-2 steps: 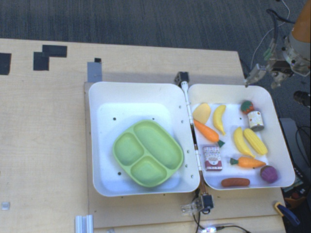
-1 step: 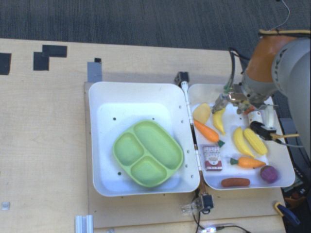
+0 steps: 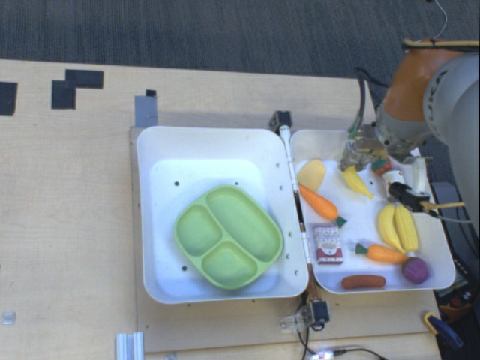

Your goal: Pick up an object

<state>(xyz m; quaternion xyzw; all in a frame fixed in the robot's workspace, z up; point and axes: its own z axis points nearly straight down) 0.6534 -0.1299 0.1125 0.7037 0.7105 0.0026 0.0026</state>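
The right bin point(image 3: 442, 272) holds toy food: a yellow lemon-like piece point(image 3: 311, 174), a long carrot point(image 3: 319, 202), a small yellow banana-shaped piece point(image 3: 358, 181), a banana bunch point(image 3: 397, 227), a short carrot point(image 3: 382, 253), a purple plum point(image 3: 415, 270), a brown sausage point(image 3: 363, 281) and a red-and-white box point(image 3: 328, 244). My gripper point(image 3: 363, 156) hangs low at the bin's far edge. It is right above the upper end of the small yellow piece. Whether it touches that piece is unclear.
The left bin point(image 3: 154, 276) holds a green divided plate point(image 3: 227, 236). A ridge point(image 3: 295, 201) separates the two bins. A black and white part of the arm point(image 3: 405, 190) overhangs the right bin's far right side. Cables lie at the bench's front edge.
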